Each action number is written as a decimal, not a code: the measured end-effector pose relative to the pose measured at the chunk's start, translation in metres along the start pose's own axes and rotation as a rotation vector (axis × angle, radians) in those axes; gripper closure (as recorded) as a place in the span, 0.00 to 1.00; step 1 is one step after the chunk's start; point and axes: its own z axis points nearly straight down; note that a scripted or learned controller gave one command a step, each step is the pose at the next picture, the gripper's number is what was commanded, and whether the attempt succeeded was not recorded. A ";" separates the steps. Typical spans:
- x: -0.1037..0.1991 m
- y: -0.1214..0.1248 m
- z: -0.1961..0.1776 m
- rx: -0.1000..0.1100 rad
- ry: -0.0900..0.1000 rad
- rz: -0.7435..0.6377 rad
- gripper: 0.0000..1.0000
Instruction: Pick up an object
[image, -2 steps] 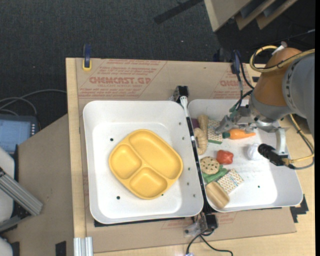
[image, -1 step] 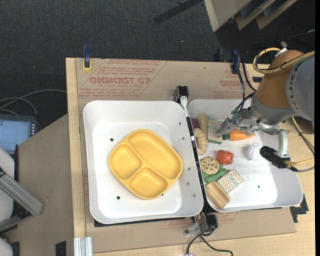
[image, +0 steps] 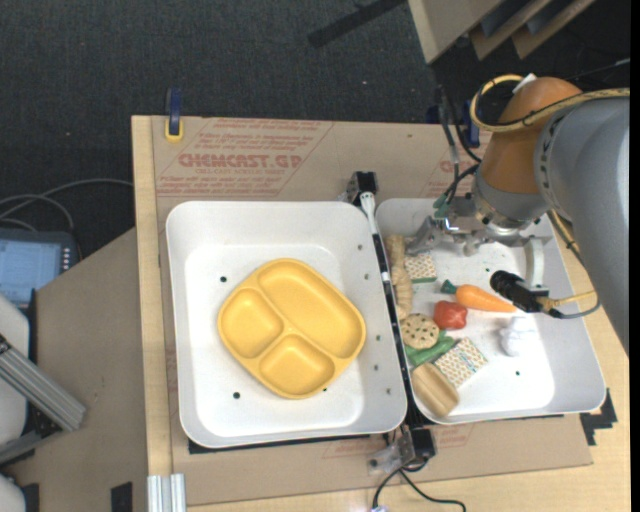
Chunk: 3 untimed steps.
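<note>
One camera hangs fixed above the bench (image: 250, 150), tilted down at a slant so both white bins sit side by side in frame, the left bin (image: 190, 300) nearer the middle. It stands far enough back to catch dark floor beyond, and the arm (image: 560, 150) enters from the right

I see 2 white bins, the left bin (image: 190, 330) holding a plain yellow tray (image: 290, 325) with 3 compartments, the right bin (image: 560, 385) scattered with brighter bits. Among them I pick out an orange carrot (image: 482, 297), a red tomato (image: 451, 315) and a tan cookie (image: 419, 331) dotted with dark chips. The arm (image: 580, 150) reads grey with an orange band (image: 520, 140), over brown cardboard (image: 250, 160) printed in faded red lettering.
</note>
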 end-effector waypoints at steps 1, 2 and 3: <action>-0.012 -0.048 -0.001 0.002 0.007 0.006 0.00; -0.006 -0.111 -0.001 0.000 0.005 0.006 0.00; -0.005 -0.163 -0.001 0.001 0.005 0.005 0.00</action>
